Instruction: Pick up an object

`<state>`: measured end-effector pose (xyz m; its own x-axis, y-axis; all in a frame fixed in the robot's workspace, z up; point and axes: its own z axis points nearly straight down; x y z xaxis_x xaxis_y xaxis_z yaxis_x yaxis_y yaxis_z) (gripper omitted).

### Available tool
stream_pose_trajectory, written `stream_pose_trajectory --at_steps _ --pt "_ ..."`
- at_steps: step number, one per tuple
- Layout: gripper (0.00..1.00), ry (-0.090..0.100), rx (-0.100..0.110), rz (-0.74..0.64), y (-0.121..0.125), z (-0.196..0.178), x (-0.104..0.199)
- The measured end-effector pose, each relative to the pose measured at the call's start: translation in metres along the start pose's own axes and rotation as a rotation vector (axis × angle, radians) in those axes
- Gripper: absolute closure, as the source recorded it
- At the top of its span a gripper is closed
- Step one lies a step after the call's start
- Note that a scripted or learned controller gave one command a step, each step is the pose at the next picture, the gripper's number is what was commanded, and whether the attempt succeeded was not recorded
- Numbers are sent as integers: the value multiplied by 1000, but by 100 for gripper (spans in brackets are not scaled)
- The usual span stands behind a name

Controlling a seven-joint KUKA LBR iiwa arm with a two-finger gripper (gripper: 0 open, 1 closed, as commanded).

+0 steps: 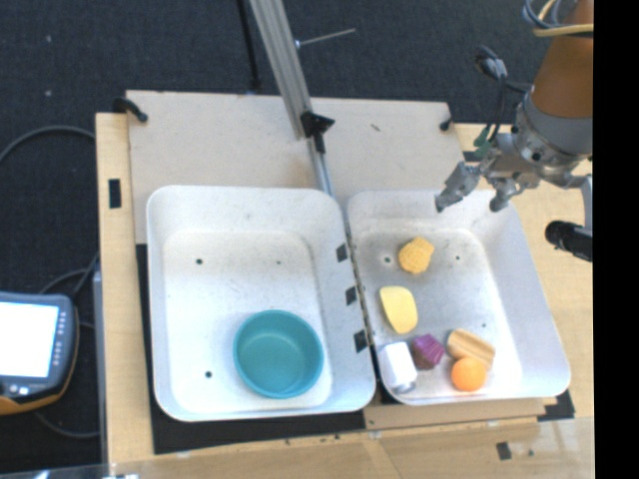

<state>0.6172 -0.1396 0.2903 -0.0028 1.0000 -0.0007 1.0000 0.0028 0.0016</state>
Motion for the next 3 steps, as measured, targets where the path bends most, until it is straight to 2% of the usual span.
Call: stream_pose_trajectory --at_steps 1,2,3 --pt "0 0 0 0 0 0 0" --pt "0 -1 5 1 8 47 1" --pt "0 -1 7 4 5 104 -10"
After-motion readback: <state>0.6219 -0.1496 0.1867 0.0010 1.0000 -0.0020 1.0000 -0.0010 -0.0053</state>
